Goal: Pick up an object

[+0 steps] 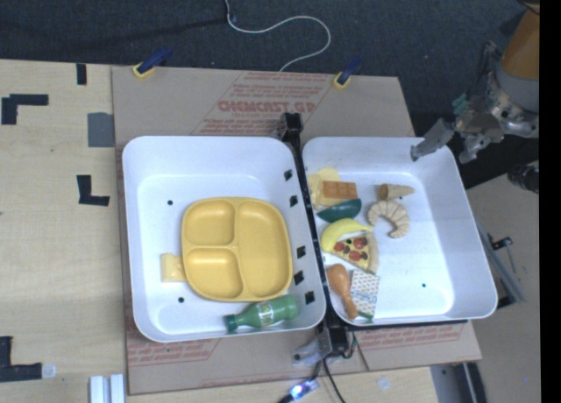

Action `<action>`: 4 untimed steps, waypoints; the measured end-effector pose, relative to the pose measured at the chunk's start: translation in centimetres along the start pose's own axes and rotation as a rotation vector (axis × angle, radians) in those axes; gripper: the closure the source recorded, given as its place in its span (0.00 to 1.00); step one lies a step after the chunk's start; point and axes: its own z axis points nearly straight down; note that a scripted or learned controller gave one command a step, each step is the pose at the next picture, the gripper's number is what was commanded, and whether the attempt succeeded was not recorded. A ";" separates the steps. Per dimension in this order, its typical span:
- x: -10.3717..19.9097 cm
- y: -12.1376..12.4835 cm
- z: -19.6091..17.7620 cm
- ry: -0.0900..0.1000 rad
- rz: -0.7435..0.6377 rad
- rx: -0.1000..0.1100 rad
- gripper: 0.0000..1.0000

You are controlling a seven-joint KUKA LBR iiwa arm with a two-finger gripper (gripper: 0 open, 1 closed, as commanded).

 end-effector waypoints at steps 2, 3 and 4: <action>0.7 -0.4 5.2 -0.002 -0.004 -0.008 0.00; 0.7 -0.5 11.6 -0.003 -0.005 -0.009 0.00; 0.8 -0.5 15.9 -0.005 -0.006 -0.013 0.00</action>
